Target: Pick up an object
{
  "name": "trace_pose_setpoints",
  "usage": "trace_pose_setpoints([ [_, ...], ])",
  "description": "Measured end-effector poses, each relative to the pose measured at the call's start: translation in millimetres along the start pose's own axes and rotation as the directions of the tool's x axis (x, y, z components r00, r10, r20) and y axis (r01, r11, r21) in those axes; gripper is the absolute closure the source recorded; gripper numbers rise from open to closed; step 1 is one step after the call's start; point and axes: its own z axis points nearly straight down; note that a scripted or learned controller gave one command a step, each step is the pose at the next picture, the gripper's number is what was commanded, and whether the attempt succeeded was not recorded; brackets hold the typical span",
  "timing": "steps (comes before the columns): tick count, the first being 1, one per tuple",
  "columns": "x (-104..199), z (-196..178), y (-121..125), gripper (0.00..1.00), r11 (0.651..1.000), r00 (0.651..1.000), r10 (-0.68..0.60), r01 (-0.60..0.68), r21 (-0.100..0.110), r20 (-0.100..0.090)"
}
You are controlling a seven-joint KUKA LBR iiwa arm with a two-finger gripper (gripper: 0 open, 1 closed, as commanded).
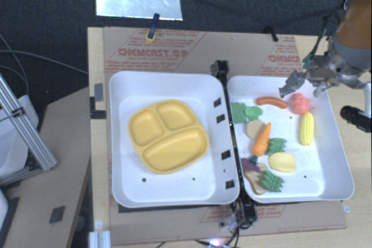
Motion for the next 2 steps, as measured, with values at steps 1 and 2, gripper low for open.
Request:
trace_pose_setpoints([
  [1, 7, 104, -48, 0.00, 1.000, 1.000, 0.003, -0.003, 0.013, -0.003],
  [2, 28, 181, -85, 0.00, 1.000, 1.000, 0.002, -0.002, 0.008, -0.003],
])
